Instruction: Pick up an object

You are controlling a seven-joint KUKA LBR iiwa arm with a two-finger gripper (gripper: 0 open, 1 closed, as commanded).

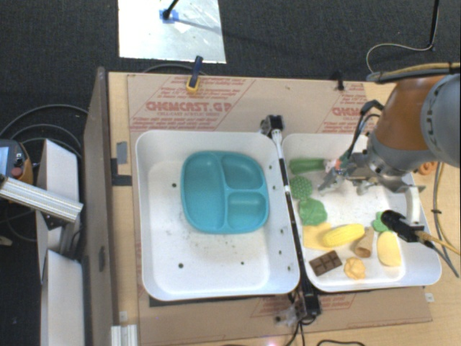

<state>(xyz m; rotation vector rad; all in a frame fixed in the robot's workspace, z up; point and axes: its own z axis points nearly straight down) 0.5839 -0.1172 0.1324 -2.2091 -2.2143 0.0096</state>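
Note:
The right bin holds several toy foods. A long green vegetable lies at its far left, with a broccoli piece and a flat green leaf below it. Toward the front lie a yellow corn cob, a brown chocolate bar, a small yellow piece, a tan cone and a yellow fruit. My gripper hangs low over the bin's far middle, just right of the long green vegetable. I see nothing held in it.
The left bin holds a teal divided plate. A black rail separates the bins. The arm's grey and orange body covers the right bin's far right corner. Cables run along the right side.

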